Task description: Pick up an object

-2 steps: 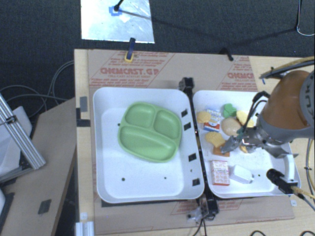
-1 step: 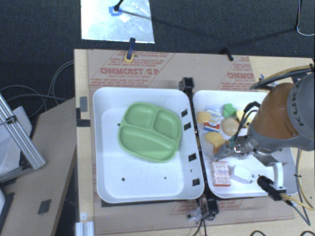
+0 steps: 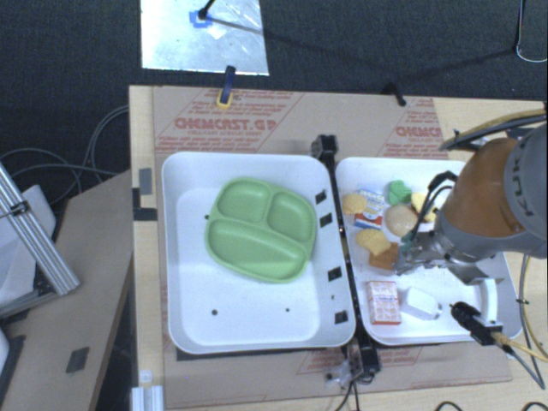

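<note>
Gripper (image 3: pixel 409 255) hangs low over the right bin (image 3: pixel 505 328), its state unreadable; toy food pile (image 3: pixel 381 221) lies just left.

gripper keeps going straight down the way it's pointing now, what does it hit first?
Most likely the brown item in the right bin: the gripper sits at the cluster's lower edge, right beside it, with the tan round item just above. Depth is unclear from this slanted view, so it might reach bare bin floor instead.

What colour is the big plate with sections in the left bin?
The plate is light green, seen clearly in the camera view, lying in the white left bin.
</note>
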Action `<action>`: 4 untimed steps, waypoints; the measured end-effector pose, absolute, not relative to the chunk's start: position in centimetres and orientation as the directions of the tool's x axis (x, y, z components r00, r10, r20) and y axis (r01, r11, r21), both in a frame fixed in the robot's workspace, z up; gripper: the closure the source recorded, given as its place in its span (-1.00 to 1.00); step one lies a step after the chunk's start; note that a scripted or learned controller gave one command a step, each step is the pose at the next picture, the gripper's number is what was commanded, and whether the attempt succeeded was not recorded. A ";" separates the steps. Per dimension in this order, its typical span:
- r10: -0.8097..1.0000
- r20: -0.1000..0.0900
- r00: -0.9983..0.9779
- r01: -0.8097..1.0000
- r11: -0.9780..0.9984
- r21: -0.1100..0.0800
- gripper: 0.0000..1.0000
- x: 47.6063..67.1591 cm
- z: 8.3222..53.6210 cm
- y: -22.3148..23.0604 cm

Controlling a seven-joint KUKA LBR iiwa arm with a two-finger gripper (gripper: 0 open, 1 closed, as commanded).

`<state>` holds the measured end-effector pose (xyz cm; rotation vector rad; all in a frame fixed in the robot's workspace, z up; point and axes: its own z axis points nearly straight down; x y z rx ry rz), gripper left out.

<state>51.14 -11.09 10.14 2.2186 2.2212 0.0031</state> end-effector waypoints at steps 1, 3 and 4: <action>1.000 -0.001 -0.004 1.000 0.004 0.005 1.00 51.0 14.5 -10.9; 1.000 -0.001 -0.005 1.000 0.005 0.006 1.00 50.9 22.7 -10.6; 1.000 0.001 -0.009 1.000 0.009 0.004 1.00 53.7 23.0 -6.5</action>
